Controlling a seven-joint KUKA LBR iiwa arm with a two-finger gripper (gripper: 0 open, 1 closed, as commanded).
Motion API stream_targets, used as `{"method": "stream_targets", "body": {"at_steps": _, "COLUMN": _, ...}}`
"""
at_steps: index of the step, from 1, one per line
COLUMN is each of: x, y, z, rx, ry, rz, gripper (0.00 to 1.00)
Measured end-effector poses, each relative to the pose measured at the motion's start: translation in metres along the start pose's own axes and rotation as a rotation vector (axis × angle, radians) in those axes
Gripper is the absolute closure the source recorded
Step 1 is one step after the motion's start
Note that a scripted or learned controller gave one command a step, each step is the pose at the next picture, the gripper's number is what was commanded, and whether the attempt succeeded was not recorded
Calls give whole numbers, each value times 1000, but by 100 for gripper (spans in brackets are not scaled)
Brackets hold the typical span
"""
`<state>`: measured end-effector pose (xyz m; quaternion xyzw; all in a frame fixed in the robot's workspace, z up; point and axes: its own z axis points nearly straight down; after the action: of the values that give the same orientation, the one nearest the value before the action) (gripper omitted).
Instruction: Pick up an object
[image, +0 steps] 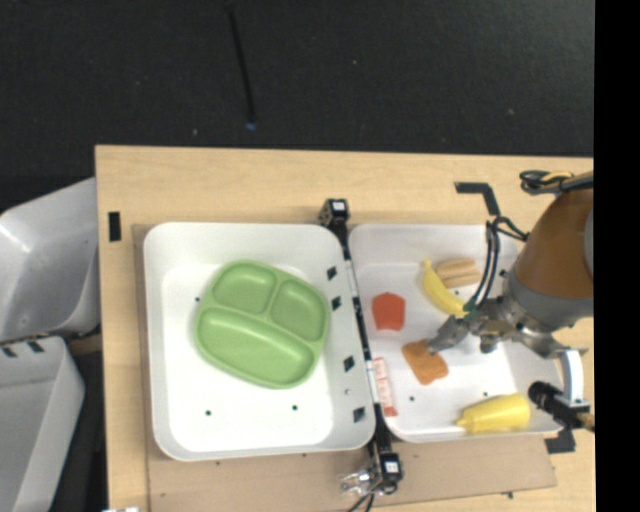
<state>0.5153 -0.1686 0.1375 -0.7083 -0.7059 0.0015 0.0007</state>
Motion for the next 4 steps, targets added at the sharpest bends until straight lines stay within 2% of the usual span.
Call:
{"method": "stream_targets", "body": {"at_steps": 1, "x": -1, "y": 0, "z": 39, "rx": -1, "ry": 0, "rz": 0, "gripper": 0}}
{"method": "stream_targets", "body": {"at_steps": 2, "x": -2, "y": 1, "z": 26, "rx": -7, "ry": 0, "rz": 6, "gripper": 100}}
{"method": "stream_targets", "body": {"at_steps": 4, "x": -15, "y": 8, "z": -97, "rx": -12, "ry": -2, "rz": -6, "gripper": 100}}
